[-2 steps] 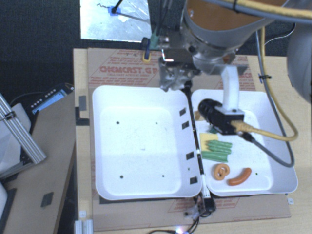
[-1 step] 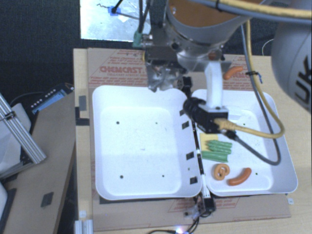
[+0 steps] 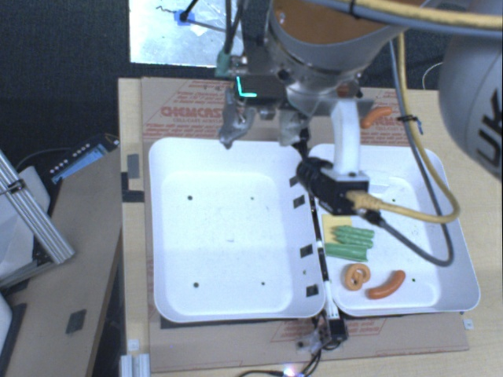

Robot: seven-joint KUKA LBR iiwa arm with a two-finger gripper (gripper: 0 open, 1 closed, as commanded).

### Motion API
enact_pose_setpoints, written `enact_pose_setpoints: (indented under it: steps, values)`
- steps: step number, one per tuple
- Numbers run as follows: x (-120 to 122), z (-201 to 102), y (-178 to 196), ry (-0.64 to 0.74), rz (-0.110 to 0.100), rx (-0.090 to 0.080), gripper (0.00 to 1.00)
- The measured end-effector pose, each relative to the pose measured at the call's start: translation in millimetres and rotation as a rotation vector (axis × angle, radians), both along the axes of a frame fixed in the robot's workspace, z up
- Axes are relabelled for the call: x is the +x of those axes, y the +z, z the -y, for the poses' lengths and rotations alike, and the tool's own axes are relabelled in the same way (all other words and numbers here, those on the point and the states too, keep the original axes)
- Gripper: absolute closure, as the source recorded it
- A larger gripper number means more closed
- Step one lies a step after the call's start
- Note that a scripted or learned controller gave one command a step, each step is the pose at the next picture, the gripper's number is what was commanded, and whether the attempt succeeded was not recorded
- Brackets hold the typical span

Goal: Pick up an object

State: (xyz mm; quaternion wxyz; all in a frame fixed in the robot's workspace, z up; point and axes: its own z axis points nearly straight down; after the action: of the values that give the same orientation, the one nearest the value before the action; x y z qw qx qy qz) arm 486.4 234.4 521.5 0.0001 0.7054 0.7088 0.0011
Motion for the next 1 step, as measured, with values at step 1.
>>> enact_pose_setpoints:
  steps: [1]
  values:
    - [0.3,-0.3,11.5,0.005,0.002,0.002,1.0]
